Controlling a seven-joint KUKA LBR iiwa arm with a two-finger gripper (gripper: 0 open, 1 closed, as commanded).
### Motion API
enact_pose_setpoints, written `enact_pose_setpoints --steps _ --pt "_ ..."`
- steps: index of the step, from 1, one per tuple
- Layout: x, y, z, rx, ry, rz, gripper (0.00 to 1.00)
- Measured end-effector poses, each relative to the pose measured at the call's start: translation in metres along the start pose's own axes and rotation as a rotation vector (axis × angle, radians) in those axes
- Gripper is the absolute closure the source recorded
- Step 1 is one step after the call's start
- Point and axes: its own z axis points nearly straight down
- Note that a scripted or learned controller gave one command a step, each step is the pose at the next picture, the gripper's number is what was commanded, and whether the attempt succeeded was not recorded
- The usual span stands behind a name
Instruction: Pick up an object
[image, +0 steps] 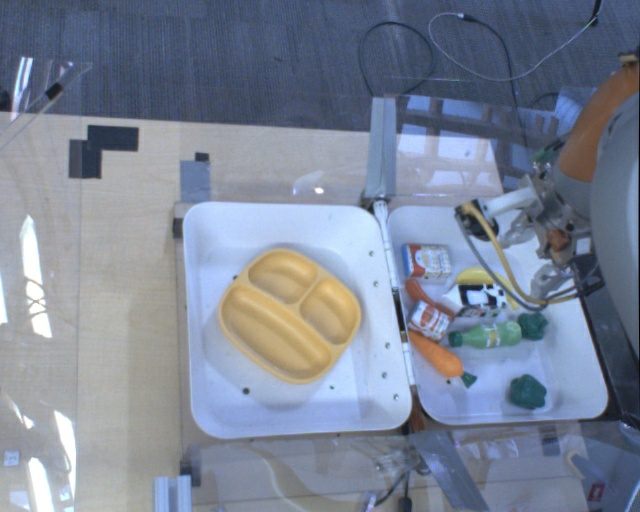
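Note:
The right bin (560, 395) holds several small items. A red and white carton (431, 261) lies at its upper left, with a red packet (430, 318) below it. Along the left wall an orange carrot (439, 356) lies at a slant. A green bottle (490, 335) rests on its side in the middle, under a black and white box with a yellow piece (483, 290). At the lower right sits a green broccoli (527, 391). My gripper (556, 252) hangs over the bin's upper right part, above and to the right of these items, with nothing seen in it.
The left bin (200, 330) carries a yellow divided plate (289, 314). A yellow and black cable (505, 262) loops from the wrist over the right bin. The grey arm with its orange band (600, 110) fills the right edge.

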Motion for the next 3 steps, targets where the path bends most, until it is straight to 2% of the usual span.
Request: enact_pose_setpoints --steps 1,2,3 --pt "-0.009 0.011 0.117 0.003 -0.002 -0.118 0.00" --pt "-0.008 0.010 0.106 0.003 -0.001 -0.122 1.00" --pt "0.026 -0.047 0.025 0.001 0.000 0.003 1.00"
